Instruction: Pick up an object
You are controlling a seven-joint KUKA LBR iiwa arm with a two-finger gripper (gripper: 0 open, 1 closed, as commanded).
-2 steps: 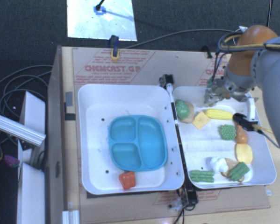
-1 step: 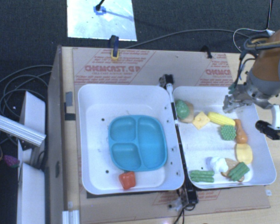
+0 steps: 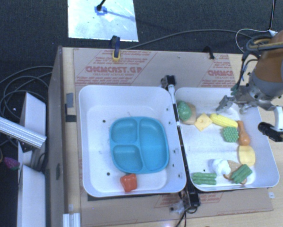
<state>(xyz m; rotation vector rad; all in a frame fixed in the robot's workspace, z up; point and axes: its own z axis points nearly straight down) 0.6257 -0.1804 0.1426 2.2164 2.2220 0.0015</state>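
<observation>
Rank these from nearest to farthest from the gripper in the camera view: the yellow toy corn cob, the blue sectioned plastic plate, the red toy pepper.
From the gripper, above the right bin's far edge:
1. Yellow toy corn cob, in the right bin just below the gripper.
2. Blue sectioned plastic plate, in the middle of the left bin.
3. Red toy pepper, at the left bin's near edge, beside the plate.

smooth glossy white plastic bins [image 3: 98, 103], glossy blue plastic divided tray [image 3: 139, 144], shiny plastic toy foods such as a yellow corn cob [image 3: 223, 121], matt brown cardboard sheet [image 3: 146, 65] with red print, dull brushed metal plate [image 3: 102, 12], dark rough carpet [image 3: 23, 27]
</observation>
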